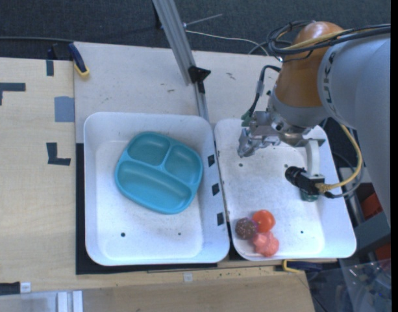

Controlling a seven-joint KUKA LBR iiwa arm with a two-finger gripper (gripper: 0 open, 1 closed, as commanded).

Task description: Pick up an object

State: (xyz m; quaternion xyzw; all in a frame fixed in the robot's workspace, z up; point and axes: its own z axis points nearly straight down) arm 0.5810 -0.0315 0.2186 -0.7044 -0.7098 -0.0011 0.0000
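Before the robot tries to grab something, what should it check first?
1. Something to pick: ok. An orange-red ball, a dark brown ball and a pink piece lie in the right bin.
2. Pieces spaced apart: not ok, they are clustered, touching.
3. Gripper above a piece: not ok, it hangs over the bin's far end, away from them.
4. Fingers ready: cannot tell.
5. Blue divided plate out of the way: ok, it sits in the left bin.

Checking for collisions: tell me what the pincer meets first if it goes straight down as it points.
Probably the bare floor of the right bin; the pincer points down over it, though depth is unclear.
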